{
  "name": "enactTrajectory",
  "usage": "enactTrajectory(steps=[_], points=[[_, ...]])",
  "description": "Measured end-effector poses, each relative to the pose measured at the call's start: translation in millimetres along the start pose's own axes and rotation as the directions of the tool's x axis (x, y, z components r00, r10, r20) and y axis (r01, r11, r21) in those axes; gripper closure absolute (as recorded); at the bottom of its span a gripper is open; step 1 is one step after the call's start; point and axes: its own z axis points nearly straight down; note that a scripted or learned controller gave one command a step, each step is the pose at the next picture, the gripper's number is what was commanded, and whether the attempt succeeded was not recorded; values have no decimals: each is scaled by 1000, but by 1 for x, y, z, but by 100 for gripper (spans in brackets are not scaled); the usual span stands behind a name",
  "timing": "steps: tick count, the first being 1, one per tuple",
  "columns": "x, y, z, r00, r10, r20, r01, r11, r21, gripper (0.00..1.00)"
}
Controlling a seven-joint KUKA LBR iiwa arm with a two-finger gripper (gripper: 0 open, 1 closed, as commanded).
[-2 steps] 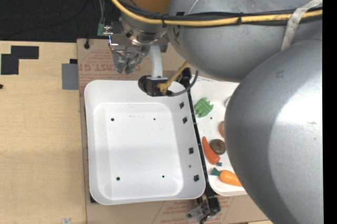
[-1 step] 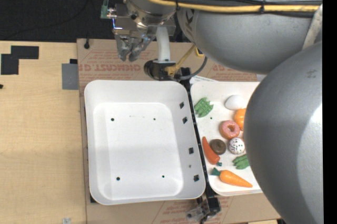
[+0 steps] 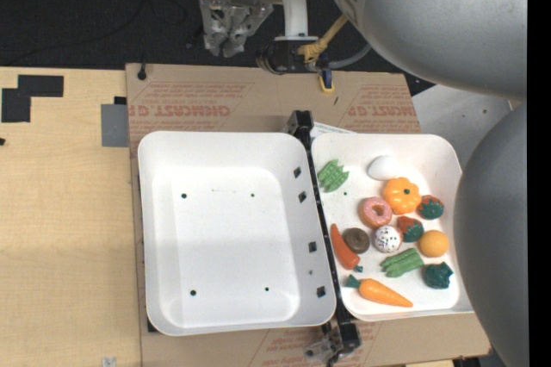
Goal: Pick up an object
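Two fingers [image 3: 231, 34] hang above bins, empty.

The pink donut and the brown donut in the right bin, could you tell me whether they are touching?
Cannot tell. In the camera view the pink donut sits just above the brown donut, their edges meeting or nearly so, without a plain gap.

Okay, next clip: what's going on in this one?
A grey KUKA arm reaches in from the right, its gripper raised above the far edge of the bench, beyond both bins. Nothing shows between its fingers. The right bin holds a pile of toy food: an orange pumpkin, a pink donut, a carrot, a white egg and several green pieces. The left bin shows bare white floor. No pick has happened yet.
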Motion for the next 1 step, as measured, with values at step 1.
enactTrajectory(steps=[1], points=[[-46,0,34,1000,10,6,-10,1000,14,100]])
